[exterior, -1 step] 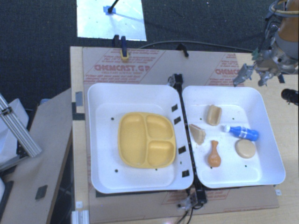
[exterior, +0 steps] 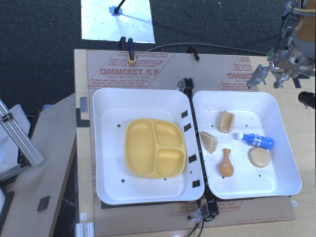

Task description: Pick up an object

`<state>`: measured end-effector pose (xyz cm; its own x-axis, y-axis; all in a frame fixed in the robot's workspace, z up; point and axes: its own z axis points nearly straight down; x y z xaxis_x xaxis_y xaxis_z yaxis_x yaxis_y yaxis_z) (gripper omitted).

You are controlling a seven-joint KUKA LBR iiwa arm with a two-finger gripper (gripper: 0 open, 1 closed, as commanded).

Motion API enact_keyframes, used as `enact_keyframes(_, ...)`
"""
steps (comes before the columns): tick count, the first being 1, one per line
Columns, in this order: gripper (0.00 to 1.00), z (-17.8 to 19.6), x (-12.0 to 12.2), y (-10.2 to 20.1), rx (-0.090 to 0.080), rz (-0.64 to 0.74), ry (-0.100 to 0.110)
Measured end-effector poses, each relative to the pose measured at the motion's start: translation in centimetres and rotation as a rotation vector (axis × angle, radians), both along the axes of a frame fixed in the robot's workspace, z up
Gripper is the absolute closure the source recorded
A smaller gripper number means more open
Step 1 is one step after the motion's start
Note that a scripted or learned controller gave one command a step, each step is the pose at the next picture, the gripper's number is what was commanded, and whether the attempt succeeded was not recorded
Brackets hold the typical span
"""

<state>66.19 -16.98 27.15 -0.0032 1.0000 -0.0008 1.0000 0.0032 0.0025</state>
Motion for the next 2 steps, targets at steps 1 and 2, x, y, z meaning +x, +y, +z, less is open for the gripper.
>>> enact_keyframes(1,0.00,-4.4,0.1,-0.7,0.000,-0.002,0.003)
enact_keyframes(2,0.00,-10.5,0.5,-1.1,0.001,-0.002,0.005)
